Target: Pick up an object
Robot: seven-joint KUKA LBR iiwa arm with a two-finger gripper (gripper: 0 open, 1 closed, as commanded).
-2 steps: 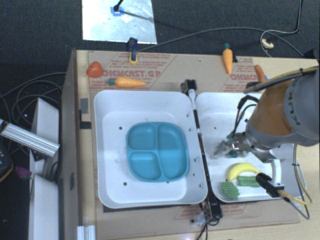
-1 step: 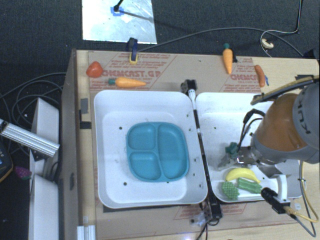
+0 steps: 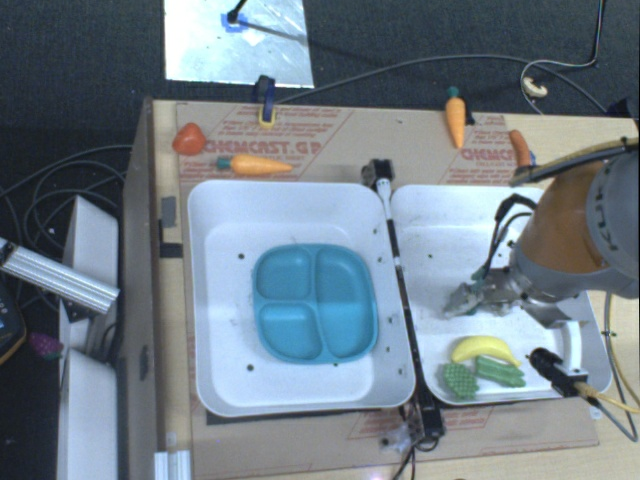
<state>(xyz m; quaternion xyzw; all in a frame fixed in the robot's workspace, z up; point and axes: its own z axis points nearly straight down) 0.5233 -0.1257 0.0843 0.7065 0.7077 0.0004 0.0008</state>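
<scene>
- 2 white bins sit side by side on the bench; the left bin (image 3: 215,268) holds a blue divided plate (image 3: 315,303) lying flat near its middle
- The right bin (image 3: 440,228) holds a yellow banana (image 3: 483,349), a green vegetable-shaped toy (image 3: 499,371) and a green bumpy toy (image 3: 459,379), all bunched at its near edge
- The gripper (image 3: 463,301) hangs low in the right bin, just above and left of the banana, apart from it; I cannot tell whether its fingers are spread or closed, and nothing shows between them
- The arm's orange band (image 3: 560,223) covers the bin's right side
- Behind the bins lie an orange carrot (image 3: 255,166), a red tomato-like toy (image 3: 188,140), a second carrot (image 3: 455,118) and a third orange piece (image 3: 520,148)
</scene>
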